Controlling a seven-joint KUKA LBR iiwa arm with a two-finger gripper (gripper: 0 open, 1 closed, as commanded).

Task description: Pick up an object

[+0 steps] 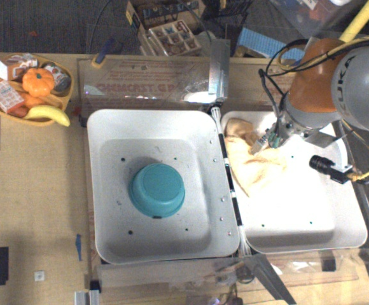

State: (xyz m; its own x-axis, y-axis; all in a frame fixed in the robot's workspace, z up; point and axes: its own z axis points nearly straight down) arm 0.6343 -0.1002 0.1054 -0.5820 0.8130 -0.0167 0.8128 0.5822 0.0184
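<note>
Camera view shows a crumpled tan cloth [251, 161] lying against the left wall of the right bin [312, 227], toward its far corner. Poised at the cloth's far edge is the gripper [265, 142]; whether it is clenched or released I cannot tell, so the pick looks not yet done. Lifting remains. A teal bowl [158, 190] sits mid-left bin [108, 132]; a fruit basket [27, 89] stands well apart.

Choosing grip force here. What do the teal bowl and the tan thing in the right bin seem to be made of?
Teal bowl: probably plastic, with a smooth, even colour, a soft sheen and a rigid round shape, lying upside down.
Tan thing: likely cloth or thin paper, matte, crumpled in folds with ragged edges; the glare leaves it open. The gripper is at its upper edge.
</note>
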